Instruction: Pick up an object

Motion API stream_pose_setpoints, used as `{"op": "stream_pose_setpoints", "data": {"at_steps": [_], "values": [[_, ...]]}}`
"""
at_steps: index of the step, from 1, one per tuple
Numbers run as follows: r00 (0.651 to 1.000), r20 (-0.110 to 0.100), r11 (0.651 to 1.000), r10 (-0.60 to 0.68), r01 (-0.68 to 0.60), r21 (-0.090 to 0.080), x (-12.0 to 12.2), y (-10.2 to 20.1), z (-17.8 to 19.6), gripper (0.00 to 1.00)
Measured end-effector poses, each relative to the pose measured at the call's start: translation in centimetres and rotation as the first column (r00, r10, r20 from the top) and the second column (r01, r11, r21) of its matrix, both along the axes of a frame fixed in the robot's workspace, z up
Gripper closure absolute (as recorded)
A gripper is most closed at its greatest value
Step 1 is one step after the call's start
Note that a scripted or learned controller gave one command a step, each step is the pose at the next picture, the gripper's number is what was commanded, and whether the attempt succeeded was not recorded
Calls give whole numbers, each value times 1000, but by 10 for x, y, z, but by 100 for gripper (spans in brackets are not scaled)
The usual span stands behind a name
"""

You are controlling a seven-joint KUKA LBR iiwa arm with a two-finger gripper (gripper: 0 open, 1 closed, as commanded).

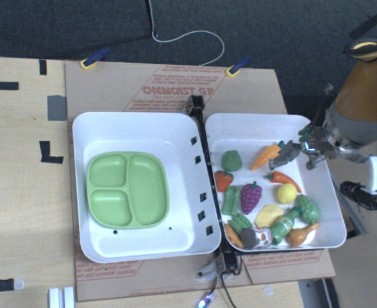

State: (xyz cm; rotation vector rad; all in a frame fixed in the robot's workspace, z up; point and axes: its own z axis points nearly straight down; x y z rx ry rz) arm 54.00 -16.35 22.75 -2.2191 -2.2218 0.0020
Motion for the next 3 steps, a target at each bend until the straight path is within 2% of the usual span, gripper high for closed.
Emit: {"op": "stream_pose_setpoints", "data": {"at_steps": [1, 2, 3], "values": [[1000, 6, 1000, 10, -10, 0, 55, 85, 29, 0], [1000, 6, 1000, 12, -12, 3, 57, 182, 75, 0], [1000, -5, 1000, 9, -9, 2, 39, 265, 22, 0]]}}
